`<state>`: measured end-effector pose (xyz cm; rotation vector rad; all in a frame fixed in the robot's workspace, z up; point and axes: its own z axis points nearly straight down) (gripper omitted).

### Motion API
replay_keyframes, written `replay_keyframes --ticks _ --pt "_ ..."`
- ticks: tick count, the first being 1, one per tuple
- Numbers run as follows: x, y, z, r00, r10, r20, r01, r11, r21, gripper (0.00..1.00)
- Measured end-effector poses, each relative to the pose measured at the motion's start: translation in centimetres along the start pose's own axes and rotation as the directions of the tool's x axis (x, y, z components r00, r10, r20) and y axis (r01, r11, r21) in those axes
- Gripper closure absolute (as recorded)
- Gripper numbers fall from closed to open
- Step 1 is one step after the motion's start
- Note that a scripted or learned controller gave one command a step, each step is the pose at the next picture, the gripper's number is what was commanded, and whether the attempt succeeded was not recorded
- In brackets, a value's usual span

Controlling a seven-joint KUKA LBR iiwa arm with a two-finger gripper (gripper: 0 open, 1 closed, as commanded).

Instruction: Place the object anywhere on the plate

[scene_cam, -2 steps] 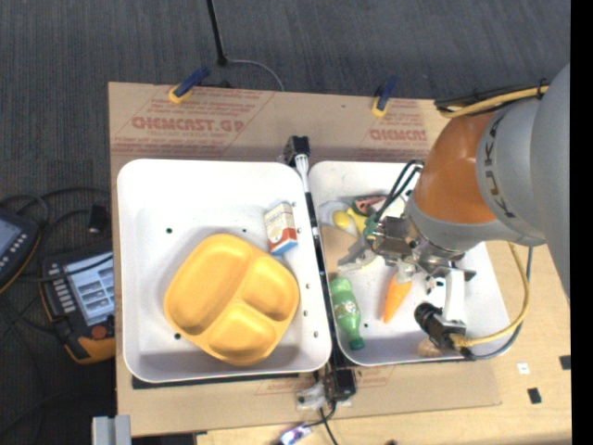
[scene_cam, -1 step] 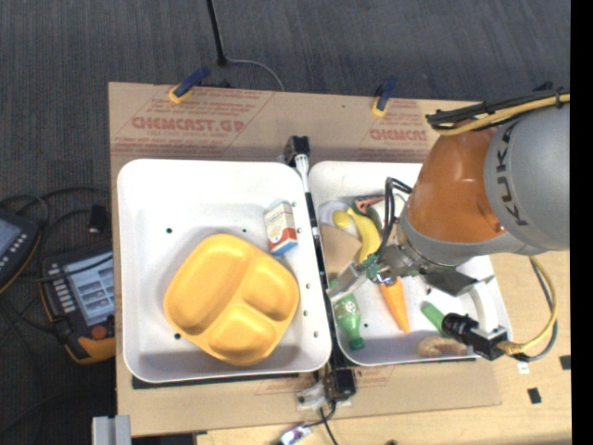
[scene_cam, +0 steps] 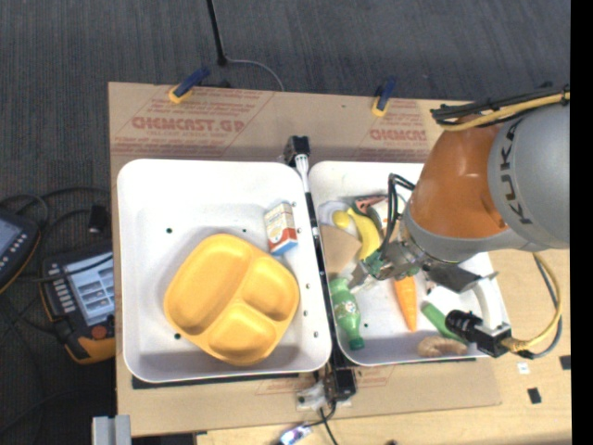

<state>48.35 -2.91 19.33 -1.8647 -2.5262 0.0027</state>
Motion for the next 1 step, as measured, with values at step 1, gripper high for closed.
replay_keyframes --ticks 1 --pt "0.0 0.0 0.0 1.0 0.0 0.0 0.0 1.0 0.0 0.0"
